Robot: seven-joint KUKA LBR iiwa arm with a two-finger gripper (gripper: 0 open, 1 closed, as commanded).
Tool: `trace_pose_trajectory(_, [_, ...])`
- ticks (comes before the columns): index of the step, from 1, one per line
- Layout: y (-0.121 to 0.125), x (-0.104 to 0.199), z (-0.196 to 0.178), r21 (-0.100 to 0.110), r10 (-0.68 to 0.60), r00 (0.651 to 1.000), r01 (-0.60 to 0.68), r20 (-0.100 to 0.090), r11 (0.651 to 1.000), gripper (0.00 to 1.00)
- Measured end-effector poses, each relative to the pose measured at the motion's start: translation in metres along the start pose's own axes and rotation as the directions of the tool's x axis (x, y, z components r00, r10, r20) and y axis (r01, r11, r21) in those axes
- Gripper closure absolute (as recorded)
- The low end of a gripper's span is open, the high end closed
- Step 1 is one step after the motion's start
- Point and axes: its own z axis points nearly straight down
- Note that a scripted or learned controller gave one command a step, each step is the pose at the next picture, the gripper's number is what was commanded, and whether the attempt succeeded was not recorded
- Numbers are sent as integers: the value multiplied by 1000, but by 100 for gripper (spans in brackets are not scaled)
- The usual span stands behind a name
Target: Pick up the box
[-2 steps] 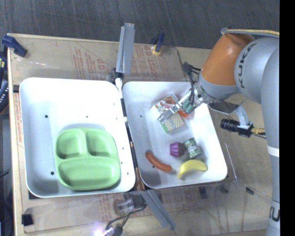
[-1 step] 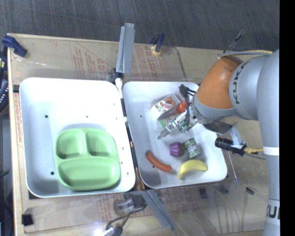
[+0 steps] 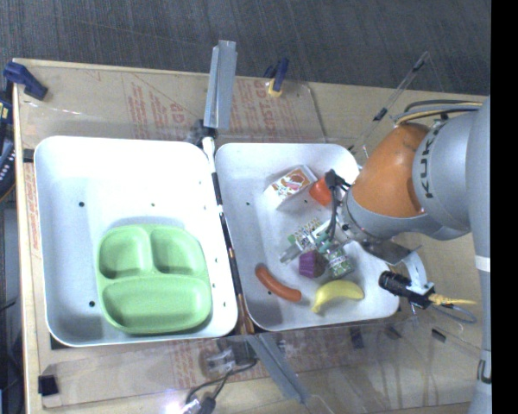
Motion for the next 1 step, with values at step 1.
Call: trace_pose_trajectory(1, [1, -2, -11, -1, -3, 1000, 3, 3, 1000, 100])
